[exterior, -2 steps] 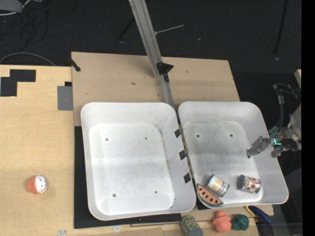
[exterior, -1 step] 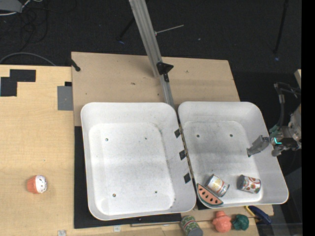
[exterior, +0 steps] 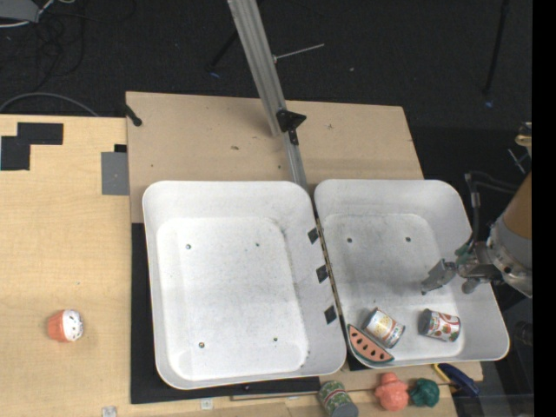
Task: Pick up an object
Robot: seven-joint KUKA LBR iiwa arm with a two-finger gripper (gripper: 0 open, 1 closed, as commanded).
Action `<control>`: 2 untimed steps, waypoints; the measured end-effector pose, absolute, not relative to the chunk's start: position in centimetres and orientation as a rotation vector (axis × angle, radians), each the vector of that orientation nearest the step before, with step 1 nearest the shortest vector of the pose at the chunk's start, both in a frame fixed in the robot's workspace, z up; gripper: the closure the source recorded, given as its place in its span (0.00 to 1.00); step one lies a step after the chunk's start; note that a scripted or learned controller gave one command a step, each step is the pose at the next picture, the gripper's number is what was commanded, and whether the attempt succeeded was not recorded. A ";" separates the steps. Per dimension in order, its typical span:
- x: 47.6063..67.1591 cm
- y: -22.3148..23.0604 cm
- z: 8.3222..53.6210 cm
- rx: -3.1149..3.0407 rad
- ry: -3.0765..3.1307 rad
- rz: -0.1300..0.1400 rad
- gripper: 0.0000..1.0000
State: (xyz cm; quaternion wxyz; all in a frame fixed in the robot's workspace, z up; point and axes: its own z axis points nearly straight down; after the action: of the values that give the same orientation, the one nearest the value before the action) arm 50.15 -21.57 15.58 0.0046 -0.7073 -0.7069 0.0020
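The right bin (exterior: 391,202) holds three things near its front edge: a small tin can (exterior: 382,327) lying tilted, a second can with a red and white label (exterior: 440,324) on its side, and a watermelon slice (exterior: 369,347) at the front left corner. My gripper (exterior: 441,275) reaches in from the right, over the bin's right side, a little behind and above the labelled can. Its dark fingers point left and nothing shows between them.
The left bin (exterior: 226,281) sits beside the right one, with a row of black clips (exterior: 323,272) between them. In front of the bins lie a small can (exterior: 333,398), a pink toy (exterior: 392,392) and a green toy (exterior: 425,393). An orange ball (exterior: 65,326) rests on the left table. A metal rail (exterior: 265,68) rises behind.
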 end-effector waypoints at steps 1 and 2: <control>50.4 -20.8 10.9 -2.217 -2.214 0.005 0.00; 50.5 -20.8 9.2 -2.224 -2.217 0.001 0.00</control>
State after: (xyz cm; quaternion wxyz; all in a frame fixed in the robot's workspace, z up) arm 50.47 -20.77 9.21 0.0008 -0.7083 -0.7059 0.0003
